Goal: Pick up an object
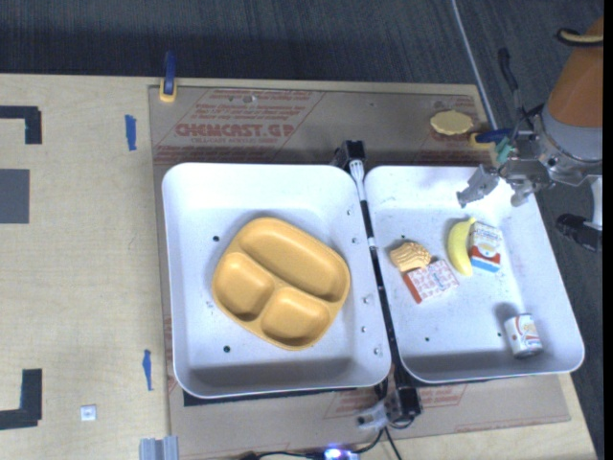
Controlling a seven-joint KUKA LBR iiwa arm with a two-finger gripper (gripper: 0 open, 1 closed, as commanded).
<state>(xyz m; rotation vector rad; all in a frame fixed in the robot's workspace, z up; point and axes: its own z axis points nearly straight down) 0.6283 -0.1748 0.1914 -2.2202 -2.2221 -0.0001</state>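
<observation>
White plastic bins are sitting side by side on the worktop [77,257] as the grey arm, reaching in from the right, is holding its tool [495,190] above the upper right corner of the right bin [556,348]. Its two fingers are hanging spread with nothing between them, seemingly readied for a descent. The likeliest candidates are lying loose below and a little to the left: a yellow banana [461,246] touching a small red-and-white carton [487,248], a waffle-like toy [409,254] resting against a red checked packet [431,280], and a small can [523,334] well apart near the lower right wall. The left bin [187,199] is carrying a yellow compartment tray [280,282], probably too broad to pinch.
</observation>
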